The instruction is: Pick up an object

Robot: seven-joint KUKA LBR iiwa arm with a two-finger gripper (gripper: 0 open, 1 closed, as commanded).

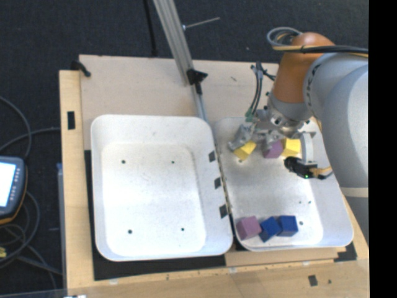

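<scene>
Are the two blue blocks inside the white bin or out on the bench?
Inside. The two blue blocks lie on the floor of the right bin, near its front edge, next to a purple block.
</scene>
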